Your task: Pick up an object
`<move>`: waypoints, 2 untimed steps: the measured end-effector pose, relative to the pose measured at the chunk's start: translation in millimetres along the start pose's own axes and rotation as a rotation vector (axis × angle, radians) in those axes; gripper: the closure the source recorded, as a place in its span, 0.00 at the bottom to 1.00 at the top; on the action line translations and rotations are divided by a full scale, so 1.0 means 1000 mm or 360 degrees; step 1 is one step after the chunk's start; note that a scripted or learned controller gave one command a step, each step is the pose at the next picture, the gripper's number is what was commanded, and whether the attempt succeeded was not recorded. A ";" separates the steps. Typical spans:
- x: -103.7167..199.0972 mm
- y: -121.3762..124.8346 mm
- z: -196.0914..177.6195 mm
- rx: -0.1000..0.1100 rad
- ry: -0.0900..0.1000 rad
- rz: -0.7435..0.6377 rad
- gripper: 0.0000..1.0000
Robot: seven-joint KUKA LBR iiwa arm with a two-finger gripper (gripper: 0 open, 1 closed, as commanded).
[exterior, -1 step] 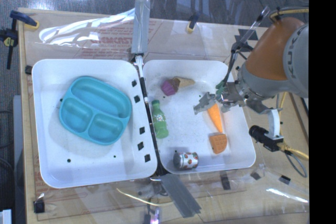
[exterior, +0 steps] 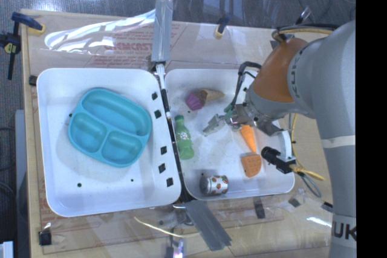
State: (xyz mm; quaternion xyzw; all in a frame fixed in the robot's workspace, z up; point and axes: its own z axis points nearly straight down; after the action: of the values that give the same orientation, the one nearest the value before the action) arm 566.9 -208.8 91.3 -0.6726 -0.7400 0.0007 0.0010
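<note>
- The gripper [exterior: 213,124] hangs low over the middle of the right bin [exterior: 266,190], its fingers parted a little with nothing between them.
- Just right of it lies an orange carrot [exterior: 248,137], with an orange block [exterior: 251,165] below that.
- Left of the gripper a green bottle [exterior: 183,139] lies along the bin's left wall.
- Above sit a purple piece [exterior: 194,101] and a tan cone [exterior: 213,94].
- A small can [exterior: 214,184] rests near the front wall.
- The left bin [exterior: 54,190] holds a blue divided plate [exterior: 110,126].
</note>
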 end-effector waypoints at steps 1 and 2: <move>-0.004 0.020 -0.103 -0.0004 -0.0001 -0.0011 0.00; 0.000 -0.001 0.000 0.0001 0.0001 -0.0161 0.00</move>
State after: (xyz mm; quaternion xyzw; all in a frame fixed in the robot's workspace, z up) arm 565.7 -209.2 91.1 -0.6342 -0.7732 0.0005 0.0015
